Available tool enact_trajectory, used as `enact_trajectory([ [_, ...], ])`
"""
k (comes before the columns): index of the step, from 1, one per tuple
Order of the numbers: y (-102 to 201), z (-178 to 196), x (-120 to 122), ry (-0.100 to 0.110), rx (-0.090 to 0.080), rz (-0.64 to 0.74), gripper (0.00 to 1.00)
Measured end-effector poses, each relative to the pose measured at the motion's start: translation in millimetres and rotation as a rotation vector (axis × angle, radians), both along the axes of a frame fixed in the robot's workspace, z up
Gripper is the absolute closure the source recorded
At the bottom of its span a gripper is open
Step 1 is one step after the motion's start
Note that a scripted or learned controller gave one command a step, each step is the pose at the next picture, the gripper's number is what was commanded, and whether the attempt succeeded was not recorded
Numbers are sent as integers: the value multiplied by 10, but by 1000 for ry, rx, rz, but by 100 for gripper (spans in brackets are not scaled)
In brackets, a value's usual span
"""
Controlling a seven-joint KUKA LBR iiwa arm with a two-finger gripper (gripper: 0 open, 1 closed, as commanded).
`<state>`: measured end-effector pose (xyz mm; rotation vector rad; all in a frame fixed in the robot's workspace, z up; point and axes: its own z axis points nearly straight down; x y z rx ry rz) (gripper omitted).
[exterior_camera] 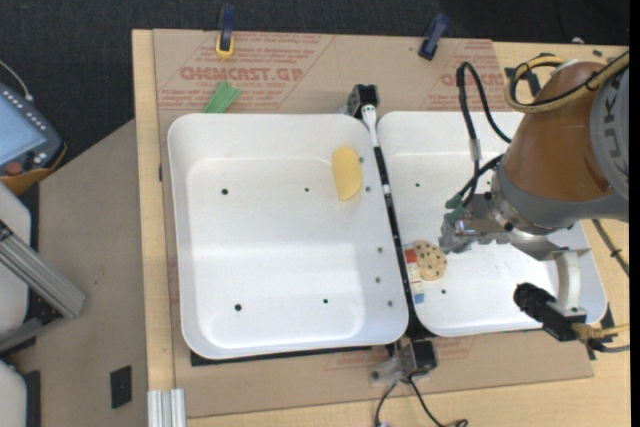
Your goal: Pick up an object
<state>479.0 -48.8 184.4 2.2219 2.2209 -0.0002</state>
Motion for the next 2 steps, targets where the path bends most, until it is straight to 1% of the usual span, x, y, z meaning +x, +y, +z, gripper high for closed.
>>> enact_trajectory([
  [1, 185, 0, 3, 0, 1, 3, 100],
  [2, 176, 105, 9, -3, 0, 1, 100],
])
